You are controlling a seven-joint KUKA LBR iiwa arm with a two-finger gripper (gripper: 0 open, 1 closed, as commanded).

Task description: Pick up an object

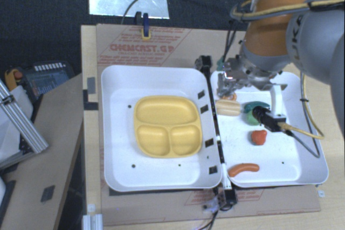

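The arm reaches in from the right, and its gripper (226, 86) hangs low over the back left part of the right bin (307, 169). Just under and in front of the gripper lies a beige bun-like piece (227, 109), with a small orange bit (230, 97) behind it. A green object (253, 110) lies to the right of the beige piece. A red-orange chunk (259, 137) sits mid-bin, and an orange sausage (243, 169) lies near the front edge. Nothing shows between the fingers.
The left bin (116, 116) holds a yellow divided plate (167, 125). A black divider strip (211, 121) runs between the bins. A black and white fitting with a yellow cable (277, 124) lies across the right bin. Cables arc behind the arm.
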